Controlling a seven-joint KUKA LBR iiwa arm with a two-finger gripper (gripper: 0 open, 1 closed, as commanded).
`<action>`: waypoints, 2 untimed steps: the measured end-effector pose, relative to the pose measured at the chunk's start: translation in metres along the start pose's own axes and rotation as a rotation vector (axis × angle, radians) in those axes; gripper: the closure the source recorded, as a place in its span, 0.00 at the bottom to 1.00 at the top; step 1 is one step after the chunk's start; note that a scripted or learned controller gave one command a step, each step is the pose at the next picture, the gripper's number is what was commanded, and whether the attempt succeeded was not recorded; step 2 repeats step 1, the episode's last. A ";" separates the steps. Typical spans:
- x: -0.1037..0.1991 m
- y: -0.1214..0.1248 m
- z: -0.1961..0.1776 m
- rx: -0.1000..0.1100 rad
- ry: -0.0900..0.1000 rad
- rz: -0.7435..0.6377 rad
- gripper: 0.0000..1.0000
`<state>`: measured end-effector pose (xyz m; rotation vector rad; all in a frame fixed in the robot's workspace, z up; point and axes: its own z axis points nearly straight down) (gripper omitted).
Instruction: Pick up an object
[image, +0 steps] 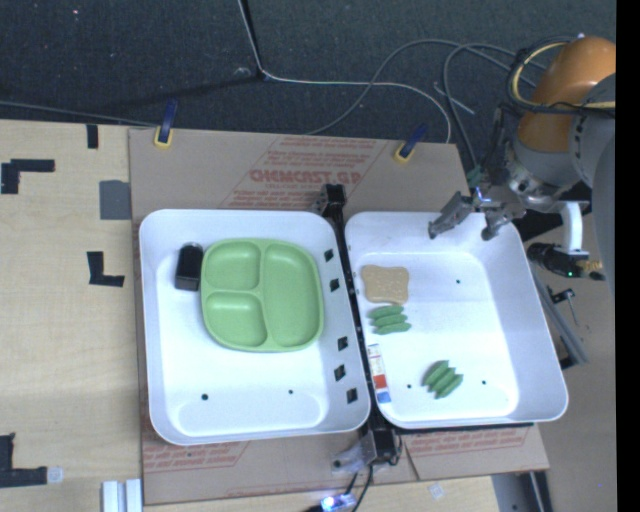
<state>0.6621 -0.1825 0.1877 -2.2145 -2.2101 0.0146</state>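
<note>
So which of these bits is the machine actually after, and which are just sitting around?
Candidates to pick up: tan bread slice, upper green pea pods, lower green pea pods, all in the right bin under the open gripper.

Lying about: green divided plate, black block, left bin.

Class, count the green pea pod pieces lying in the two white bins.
2, both in the right bin: one pea pod just below the bread slice, the other pea pod nearer the front. None looks hidden.

A robotics lab is indicated: two white bins are set on a cardboard sheet clamped to the counter, with loose cables trailing behind.
</note>
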 end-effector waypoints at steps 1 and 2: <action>0.000 0.003 -0.009 -0.015 -0.003 -0.003 0.00; 0.000 0.003 -0.009 -0.015 -0.003 -0.003 0.00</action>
